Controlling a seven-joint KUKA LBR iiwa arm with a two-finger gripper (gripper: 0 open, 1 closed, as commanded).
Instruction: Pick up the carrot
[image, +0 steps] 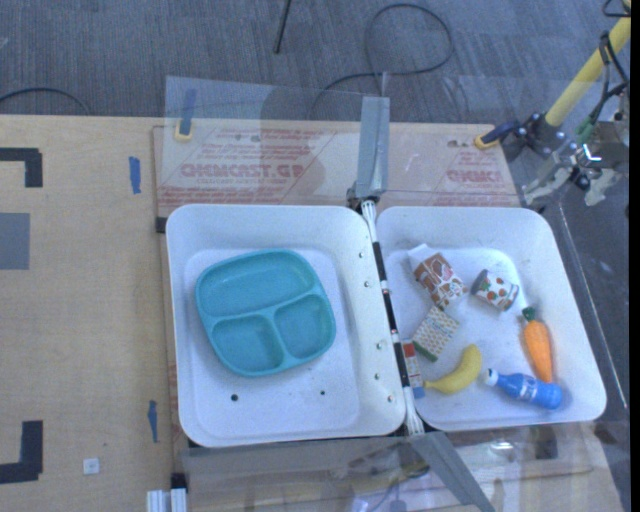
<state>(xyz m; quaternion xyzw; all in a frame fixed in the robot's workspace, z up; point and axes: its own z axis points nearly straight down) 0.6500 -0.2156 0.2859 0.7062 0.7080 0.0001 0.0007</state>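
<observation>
A turquoise three-compartment plate (264, 311) lies in the left white bin (190, 400). The right white bin (570, 255) holds a banana (456, 373), a blue bottle (530, 390) lying on its side, a small patterned carton (437, 279), a checkered packet (436, 333) and a strawberry-print cup (496, 291).

I see the bench (80, 300) under even, fairly bright overhead light with a cool blue cast. Shadows are faint and soft, barely edging the two white bins (190, 400). Pale glare washes over the clear plastic sheet (250, 150) behind them. The picture is slightly soft throughout, blurring small print and fine edges.
</observation>
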